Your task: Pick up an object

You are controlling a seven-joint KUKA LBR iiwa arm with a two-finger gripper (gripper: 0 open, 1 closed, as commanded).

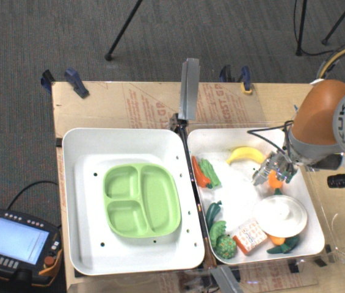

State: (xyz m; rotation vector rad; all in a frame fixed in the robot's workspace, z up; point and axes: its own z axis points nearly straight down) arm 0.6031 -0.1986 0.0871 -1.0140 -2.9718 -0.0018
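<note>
Camera view from above has the grey arm entering from the right edge, its orange band bulging over the right bin's far right corner and the wrist bent down and leftward into that bin. At its tip the gripper sits low over the bin floor, just right of the banana and just above the rim of the white round bowl. A small orange object shows right at the fingertips, seemingly between them, so the jaws look closed around it, though the metal parts crowd the spot and the grip is hard to read for certain. Along the right bin's left wall lie an orange carrot-like piece and a green pod side by side, with a dark green vegetable and a broccoli head lower down. A red-and-white carton lies tilted beside the bowl's lower left edge, and another orange and green piece pokes out beneath the bowl. In the left bin rests a light green divided plate, well apart from the arm.
</note>
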